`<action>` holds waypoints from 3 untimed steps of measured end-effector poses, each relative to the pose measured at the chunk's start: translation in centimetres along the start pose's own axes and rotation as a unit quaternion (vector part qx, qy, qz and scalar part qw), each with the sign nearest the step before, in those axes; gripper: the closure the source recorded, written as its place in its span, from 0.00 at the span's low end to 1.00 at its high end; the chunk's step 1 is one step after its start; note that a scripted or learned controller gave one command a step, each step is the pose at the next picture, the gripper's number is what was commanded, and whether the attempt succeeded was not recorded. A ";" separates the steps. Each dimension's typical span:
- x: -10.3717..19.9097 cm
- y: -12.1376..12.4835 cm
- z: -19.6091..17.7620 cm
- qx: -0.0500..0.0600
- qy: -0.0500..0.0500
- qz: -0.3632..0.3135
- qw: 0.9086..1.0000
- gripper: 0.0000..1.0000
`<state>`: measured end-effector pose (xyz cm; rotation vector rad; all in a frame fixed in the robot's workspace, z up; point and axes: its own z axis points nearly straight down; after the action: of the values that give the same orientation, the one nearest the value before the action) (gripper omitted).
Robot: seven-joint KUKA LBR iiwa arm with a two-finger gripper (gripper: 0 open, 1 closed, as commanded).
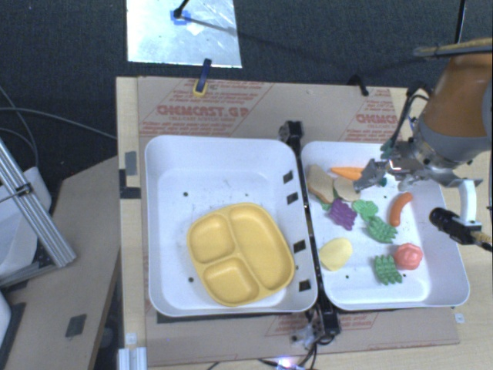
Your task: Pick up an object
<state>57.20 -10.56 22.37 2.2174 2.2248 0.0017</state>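
Note:
The right bin (451,284) holds several toy foods. An orange carrot (347,173) lies at the back beside a tan bread slice (319,182). Purple grapes (343,213), a green leafy piece (365,208) and another green piece (380,229) sit mid-bin. An orange sausage (400,208), a red tomato (408,256), a green piece (387,269) and a yellow lemon (336,253) lie nearer the front. My gripper (376,176) hangs low over the bin's back part, just right of the carrot's tip and above the leafy piece. Nothing shows held in it.
The left bin (166,206) holds a yellow divided plate (240,251). A black divider (302,206) runs between the bins. The arm's grey and orange body (458,110) leans in over the right bin's back right corner. A black cylinder (451,223) juts over the right rim.

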 end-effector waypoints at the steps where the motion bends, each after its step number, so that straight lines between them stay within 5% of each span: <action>1: 2.3 -0.7 12.3 0.006 0.001 0.000 1.000 0.00; 2: 2.1 -0.3 10.5 -0.001 0.000 0.001 1.000 1.00; 3: 7.8 10.2 3.3 -0.008 0.000 -0.005 1.000 1.00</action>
<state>67.38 -2.73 19.07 2.1986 2.2267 0.0204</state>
